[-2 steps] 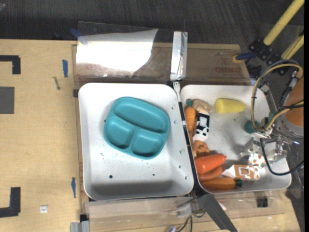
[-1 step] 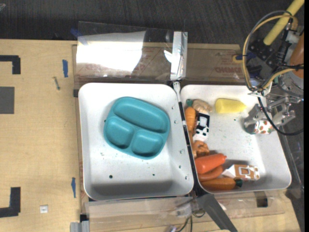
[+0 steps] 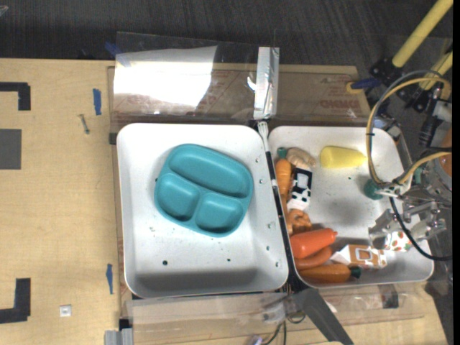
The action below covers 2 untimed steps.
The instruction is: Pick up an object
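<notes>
The right bin [image 3: 359, 207] holds several small items. A yellow rounded piece [image 3: 343, 157] lies at its back. Along its left wall sit a beige item [image 3: 298, 154], a small orange piece [image 3: 284, 175] and a black-and-white toy [image 3: 300, 187]. Near the front lie an orange carrot [image 3: 313, 241], a second orange piece [image 3: 327, 272] and a white-and-orange box [image 3: 363, 256]. My gripper [image 3: 404, 223] hangs low over the bin's right side, just above a white spotted item [image 3: 397, 244]. Nothing visible is lifted.
The left bin [image 3: 144, 257] carries a teal divided plate [image 3: 203, 188]. A clear plastic sheet [image 3: 180, 85] stands behind the bins. Cables [image 3: 374, 142] loop over the right bin's back right corner. A yellow pole [image 3: 428, 24] slants at the top right.
</notes>
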Each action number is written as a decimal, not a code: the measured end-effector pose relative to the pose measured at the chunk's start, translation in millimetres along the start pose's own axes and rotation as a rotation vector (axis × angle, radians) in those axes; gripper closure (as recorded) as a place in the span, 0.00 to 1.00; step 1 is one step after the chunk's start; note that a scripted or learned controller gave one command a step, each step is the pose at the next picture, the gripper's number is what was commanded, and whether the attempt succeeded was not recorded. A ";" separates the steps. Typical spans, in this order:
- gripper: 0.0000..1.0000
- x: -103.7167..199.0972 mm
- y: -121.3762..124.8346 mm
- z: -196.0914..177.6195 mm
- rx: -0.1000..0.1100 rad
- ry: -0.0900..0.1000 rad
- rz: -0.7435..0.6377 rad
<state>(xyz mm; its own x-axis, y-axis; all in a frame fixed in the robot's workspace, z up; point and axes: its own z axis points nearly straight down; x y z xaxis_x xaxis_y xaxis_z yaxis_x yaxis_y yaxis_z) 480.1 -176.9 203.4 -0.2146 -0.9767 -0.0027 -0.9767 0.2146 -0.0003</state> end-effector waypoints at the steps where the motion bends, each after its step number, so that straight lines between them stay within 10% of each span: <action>1: 1.00 -17.1 -34.3 -79.5 0.010 0.000 0.050; 2: 1.00 -58.2 -47.8 -46.6 -0.002 -0.001 -0.087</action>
<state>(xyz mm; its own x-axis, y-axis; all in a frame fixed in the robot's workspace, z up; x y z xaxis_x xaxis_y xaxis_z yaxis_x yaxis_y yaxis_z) 539.2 -130.5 250.2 -0.1293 -0.9916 -0.0041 -0.9916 0.1293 0.0009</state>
